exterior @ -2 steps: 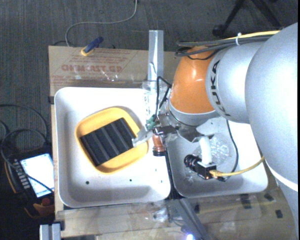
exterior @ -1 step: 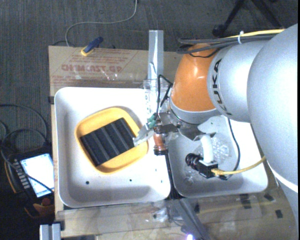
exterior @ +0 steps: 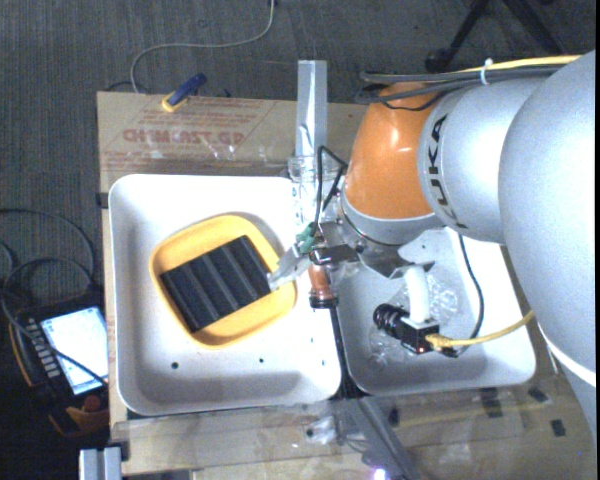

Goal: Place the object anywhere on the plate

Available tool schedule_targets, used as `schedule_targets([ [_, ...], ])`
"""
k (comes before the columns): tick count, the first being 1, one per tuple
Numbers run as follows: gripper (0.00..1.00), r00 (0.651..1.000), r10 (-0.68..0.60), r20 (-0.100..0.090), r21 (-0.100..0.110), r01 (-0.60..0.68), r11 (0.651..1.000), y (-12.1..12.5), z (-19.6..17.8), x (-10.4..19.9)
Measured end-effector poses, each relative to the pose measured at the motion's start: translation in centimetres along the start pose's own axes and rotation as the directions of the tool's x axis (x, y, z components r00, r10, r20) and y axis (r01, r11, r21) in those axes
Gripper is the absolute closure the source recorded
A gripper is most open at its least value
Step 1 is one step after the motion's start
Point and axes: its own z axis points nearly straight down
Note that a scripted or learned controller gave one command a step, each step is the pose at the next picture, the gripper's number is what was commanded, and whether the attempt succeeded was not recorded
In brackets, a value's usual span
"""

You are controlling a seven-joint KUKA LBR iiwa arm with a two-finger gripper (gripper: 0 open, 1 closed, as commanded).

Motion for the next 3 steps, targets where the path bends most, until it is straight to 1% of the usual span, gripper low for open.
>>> schedule_targets([
  [2, 1.0, 1.0, 0.001, -0.001, 0.006, -0.001, 1.0, 0.0, -1.5, -0.1],
  [3, 1.0, 0.999, 0.033, 0.001, -0.005, -0.033, 0.999, -4.3, 1.6, 2.5],
])
